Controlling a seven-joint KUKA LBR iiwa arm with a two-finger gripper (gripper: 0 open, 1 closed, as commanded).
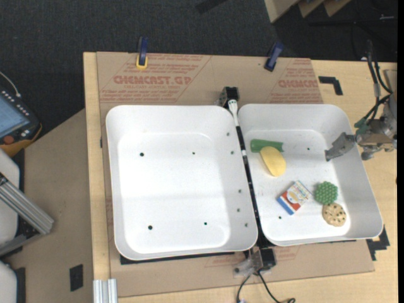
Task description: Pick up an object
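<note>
Grey gripper (338, 148) reaching in low over the right bin's (372, 197) far right rim, tilted leftward; finger spread impossible to tell, nothing visibly held. Left of the tips: yellow lemon (274, 162) touching a green piece (265, 146). Nearer the front, below the tips: red-white-blue packet (293, 197), green bumpy ball (326, 192), cookie (334, 214).

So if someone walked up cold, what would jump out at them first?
The cluster in the right bin: a yellow piece against a green strip near the divider, then a red, white and blue pack, a green disc and a cookie towards the near corner. The gripper hangs over that bin's right side, apart from all of them.
</note>
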